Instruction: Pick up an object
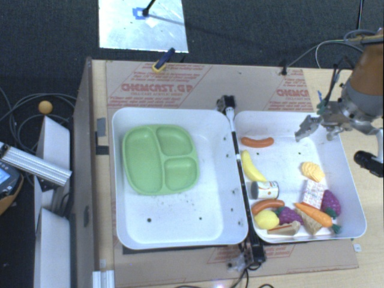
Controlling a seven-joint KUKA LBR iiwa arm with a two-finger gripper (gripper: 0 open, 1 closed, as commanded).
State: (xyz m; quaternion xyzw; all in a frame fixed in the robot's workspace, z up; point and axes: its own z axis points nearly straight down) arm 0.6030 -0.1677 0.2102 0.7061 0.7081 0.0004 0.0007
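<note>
Light is even and fairly bright from overhead, with soft, short shadows under the toys in the right bin [351, 188]. The metal sheet [142, 15] at 12 o'clock gives off pale glare. The white bins are near overexposed. The whole picture is soft and grainy; the arm [367, 80] at 3 o'clock looks blurred.

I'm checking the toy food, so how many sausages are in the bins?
2. One sausage lies near the right bin's far left corner; the other sausage lies near its front, beside the small can. The pile there may hide more.
</note>
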